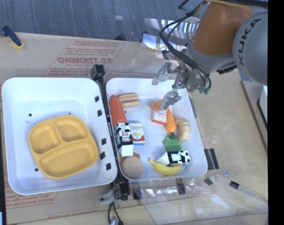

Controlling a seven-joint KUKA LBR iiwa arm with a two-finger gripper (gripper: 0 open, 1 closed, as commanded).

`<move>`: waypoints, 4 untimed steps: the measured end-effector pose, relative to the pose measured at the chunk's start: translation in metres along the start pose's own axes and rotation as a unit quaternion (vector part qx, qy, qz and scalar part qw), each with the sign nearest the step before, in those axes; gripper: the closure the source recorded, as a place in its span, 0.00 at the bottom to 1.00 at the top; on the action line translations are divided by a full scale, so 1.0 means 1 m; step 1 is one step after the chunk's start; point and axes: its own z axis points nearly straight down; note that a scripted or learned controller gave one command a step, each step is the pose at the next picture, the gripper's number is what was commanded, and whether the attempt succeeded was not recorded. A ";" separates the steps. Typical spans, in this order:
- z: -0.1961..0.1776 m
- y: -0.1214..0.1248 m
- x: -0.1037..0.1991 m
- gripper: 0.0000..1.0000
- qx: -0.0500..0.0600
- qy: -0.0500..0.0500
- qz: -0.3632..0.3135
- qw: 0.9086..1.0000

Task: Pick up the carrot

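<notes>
the hand (171,99) hung with fingers apart just at 12 o'clock of the carrot (170,121) in the right bin (198,149); the small, light, stiff, smooth toy looked best pinched across its orange middle.

Before me, two shallow white bins sit side by side on the surface (76,55), which is covered with brown printed cardboard. The left bin (20,93) holds a yellow divided plate (62,146) with three compartments. The right bin (198,158) holds several items. A long orange-red sausage (116,110) lies along its left wall, with a bread roll (129,99) just beside its upper end. Two small cartons (130,134) lie below it, then a brown egg (132,166). A banana (164,168) lies at the near edge, touching a black-and-white toy (179,157). A blue-and-yellow clip (13,37) rests at the far left corner.
</notes>
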 end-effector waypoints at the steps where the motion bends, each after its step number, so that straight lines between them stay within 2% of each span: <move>1: 0.074 -0.050 0.025 0.00 -0.001 0.004 0.008 1.000; 2: 0.148 -0.059 0.041 0.00 0.001 -0.008 0.029 1.000; 3: 0.134 -0.057 0.036 1.00 0.003 -0.015 0.024 1.000; 4: 0.107 -0.060 0.148 1.00 0.000 0.001 0.119 0.993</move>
